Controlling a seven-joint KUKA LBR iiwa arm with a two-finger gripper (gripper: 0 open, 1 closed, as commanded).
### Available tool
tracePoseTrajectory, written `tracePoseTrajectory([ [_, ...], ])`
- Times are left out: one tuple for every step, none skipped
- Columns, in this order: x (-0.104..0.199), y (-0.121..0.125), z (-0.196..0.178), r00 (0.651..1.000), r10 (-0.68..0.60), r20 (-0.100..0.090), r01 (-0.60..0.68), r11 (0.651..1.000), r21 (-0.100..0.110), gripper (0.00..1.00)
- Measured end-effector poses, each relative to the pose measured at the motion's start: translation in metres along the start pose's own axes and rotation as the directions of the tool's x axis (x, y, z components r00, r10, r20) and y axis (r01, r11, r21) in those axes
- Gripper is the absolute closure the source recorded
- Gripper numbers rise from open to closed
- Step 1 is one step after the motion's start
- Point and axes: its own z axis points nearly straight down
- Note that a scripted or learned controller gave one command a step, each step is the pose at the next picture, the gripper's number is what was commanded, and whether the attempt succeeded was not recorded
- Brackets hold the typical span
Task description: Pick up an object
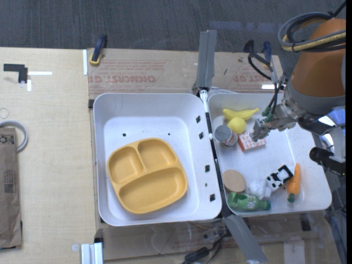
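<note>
I'm hovering my gripper [259, 130] right above the red box [252, 143]; finger state, cannot tell. Risking a slip, since the can [223, 133] is crowding just left of the box.

A pale wooden bench [49, 120] is carrying two white bins, the left bin [99, 158] and the right bin [280, 150] sitting side by side. A grey bar [207, 59] is slanting down to the seam between them at the far side. A cardboard sheet [148, 73] with red lettering is lying under the bins' far edges, and a blue-and-yellow clamp [99, 48] is gripping its left corner. At the bench's left edge a brown paper bag [10, 186] is lying flat, with a black bracket [15, 70] and a white tape strip [39, 73] sitting beyond it. Dark carpet [137, 10] is stretching behind the bench.
</note>
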Motion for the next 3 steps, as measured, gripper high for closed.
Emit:
tracePoseTrajectory([
  [0.000, 0.000, 0.000, 1.000, -0.001, 0.000, 0.001, 1.000, 0.000, 0.00],
  [0.031, 0.022, 0.069, 1.000, 0.030, -0.001, -0.030, 1.000, 0.001, 0.00],
  [0.056, 0.039, 0.069, 0.863, 0.505, 0.001, -0.505, 0.863, 0.001, 0.00],
])
